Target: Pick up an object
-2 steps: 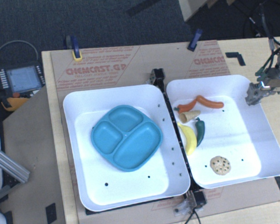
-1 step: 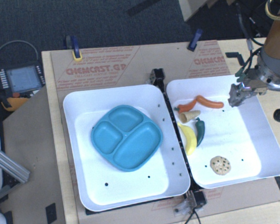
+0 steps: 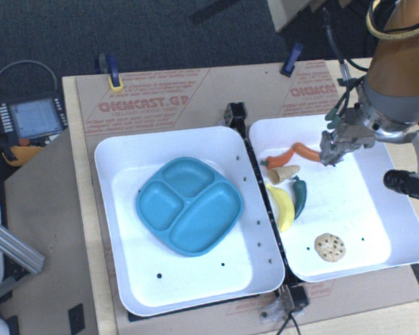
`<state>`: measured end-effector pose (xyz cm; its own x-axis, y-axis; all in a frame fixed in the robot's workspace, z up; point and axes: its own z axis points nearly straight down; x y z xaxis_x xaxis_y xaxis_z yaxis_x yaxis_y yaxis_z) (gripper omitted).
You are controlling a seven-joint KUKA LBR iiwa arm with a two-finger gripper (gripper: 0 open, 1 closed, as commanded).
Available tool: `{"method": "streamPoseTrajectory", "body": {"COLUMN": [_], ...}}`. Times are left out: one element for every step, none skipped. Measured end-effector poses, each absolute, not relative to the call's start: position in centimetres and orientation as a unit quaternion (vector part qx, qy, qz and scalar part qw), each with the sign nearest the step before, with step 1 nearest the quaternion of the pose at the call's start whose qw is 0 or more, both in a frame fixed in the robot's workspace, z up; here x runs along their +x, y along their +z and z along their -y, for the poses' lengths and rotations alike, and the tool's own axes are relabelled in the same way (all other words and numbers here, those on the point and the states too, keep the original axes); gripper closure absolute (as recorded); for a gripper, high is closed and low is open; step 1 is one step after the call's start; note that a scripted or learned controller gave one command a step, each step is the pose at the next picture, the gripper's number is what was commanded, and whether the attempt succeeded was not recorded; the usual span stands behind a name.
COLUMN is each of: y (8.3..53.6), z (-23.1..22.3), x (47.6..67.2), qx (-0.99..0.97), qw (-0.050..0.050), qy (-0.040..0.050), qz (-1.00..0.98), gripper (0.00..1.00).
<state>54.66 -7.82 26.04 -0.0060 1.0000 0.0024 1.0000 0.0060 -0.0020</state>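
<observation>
carrot [image 3: 299, 151] is the likely target, since the gripper [image 3: 331, 151] hangs right at its 3 o'clock end, touching or nearly so. it lies in the right bin [image 3: 395, 256], toward that bin's 11 o'clock corner, and it reads as a slim orange piece, bowed upward in the middle, smooth and likely slick.

whether the jaws are spread or closed cannot be told from this slanted look down; the grey fingertip block hides the gap, and nothing is seen to sit between the fingers.

the risks follow from the crowding. just at 7 o'clock of the carrot sits a small tan and orange piece [image 3: 282, 173], and below that a banana [image 3: 282, 206] lies against a green pepper [image 3: 299, 193]. a descent slightly off line could push the carrot into that cluster or pinch two things at once. because the gripper meets the carrot at its tip and not its middle, a close there may squeeze it out sideways or lift it tilted so that it drops. the bin's left wall is near as well, so a shove toward 9 o'clock could wedge the carrot against it.

a cookie [image 3: 329, 246] lies well apart at the bin's 6 o'clock. the left bin [image 3: 132, 281] holds a blue plate [image 3: 189, 205].
</observation>
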Motion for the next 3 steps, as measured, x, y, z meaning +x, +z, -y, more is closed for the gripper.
{"method": "streamPoseTrajectory", "body": {"y": [24.2,23.2,21.9], "z": [2.9,-1.5,-6.6], "x": [53.7,52.7,51.7], "qx": [-0.705,-0.706,-0.705], "qw": [0.002,0.002,0.002], "qy": [0.0003,0.0005,0.0005], "qz": [0.709,0.709,0.709], "gripper": [1.00,1.00,1.00]}}
